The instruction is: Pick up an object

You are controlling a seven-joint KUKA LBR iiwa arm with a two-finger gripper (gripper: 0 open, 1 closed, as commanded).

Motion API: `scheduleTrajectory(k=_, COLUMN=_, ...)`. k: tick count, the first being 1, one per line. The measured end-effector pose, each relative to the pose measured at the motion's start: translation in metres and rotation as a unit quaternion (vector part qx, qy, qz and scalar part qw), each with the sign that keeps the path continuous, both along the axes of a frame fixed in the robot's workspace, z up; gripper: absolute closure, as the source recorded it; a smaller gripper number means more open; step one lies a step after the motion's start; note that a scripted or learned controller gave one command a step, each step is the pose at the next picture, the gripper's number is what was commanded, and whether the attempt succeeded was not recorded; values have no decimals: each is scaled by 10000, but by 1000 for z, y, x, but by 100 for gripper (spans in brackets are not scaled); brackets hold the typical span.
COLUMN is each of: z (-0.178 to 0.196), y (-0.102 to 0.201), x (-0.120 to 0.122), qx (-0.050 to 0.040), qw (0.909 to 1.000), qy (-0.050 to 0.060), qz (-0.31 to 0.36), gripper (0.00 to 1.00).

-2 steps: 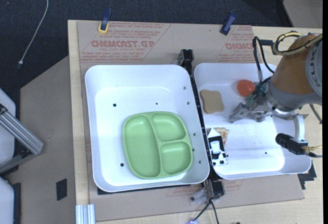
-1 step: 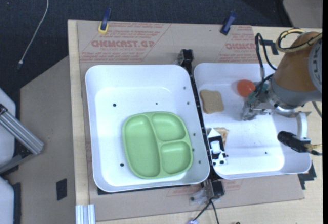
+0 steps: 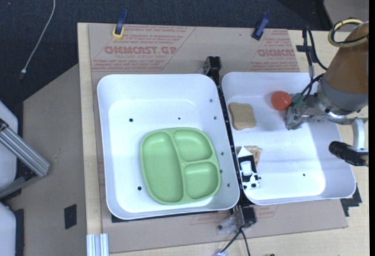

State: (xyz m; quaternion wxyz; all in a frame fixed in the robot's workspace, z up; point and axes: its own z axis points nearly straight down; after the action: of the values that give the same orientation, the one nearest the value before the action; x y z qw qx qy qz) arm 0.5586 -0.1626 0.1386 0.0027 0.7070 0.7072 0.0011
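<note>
In the right bin (image 3: 293, 184) lie a tan slice of bread (image 3: 242, 115) near the left wall, a small red-orange ball-like object (image 3: 280, 99) toward the back, and a small tan piece (image 3: 253, 151) by the left wall. My gripper (image 3: 292, 118) hangs low over the bin, just right of and below the red object, close to it. Nothing shows between its fingers, and their spread is too small and dark to read.
The left bin (image 3: 117, 132) holds a green divided plate (image 3: 179, 164). A black-and-white clip (image 3: 246, 170) sits on the divider between the bins. The arm's orange band (image 3: 351, 64) and grey wrist cover the right bin's far right side.
</note>
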Motion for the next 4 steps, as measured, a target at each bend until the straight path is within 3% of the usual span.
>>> scheduleTrajectory(k=2, z=96, y=7, x=5, qx=2, qw=10000, qy=-8, qz=11, gripper=100)
scheduleTrajectory(k=4, z=101, y=111, x=-20, qx=23, qw=10000, qy=40, qz=23, gripper=100)
